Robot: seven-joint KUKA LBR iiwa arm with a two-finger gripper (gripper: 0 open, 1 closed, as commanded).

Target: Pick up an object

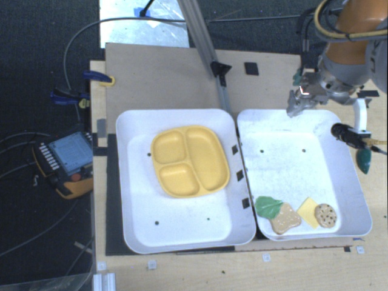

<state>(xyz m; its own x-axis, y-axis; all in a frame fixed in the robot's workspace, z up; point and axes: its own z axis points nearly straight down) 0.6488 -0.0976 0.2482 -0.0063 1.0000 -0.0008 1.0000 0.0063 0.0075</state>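
Observation:
My gripper (295, 108) hangs over the far rim of the right bin (303, 162), well away from the food pieces. Those lie together at the bin's near edge: a green leaf (267, 207), a tan bread-shaped piece (285, 219), a yellow cheese slice (308, 211) and a round speckled cookie (326, 214). The leaf and the bread piece touch, and the cookie rests against the cheese slice. Nothing shows between the gripper's tips.
The left bin (139, 217) holds a yellow divided plate (189, 160) with three compartments. A metal rod (200, 35) slants down to the bench behind the bins. Cables and a blue device (68, 156) lie off the bench to the left.

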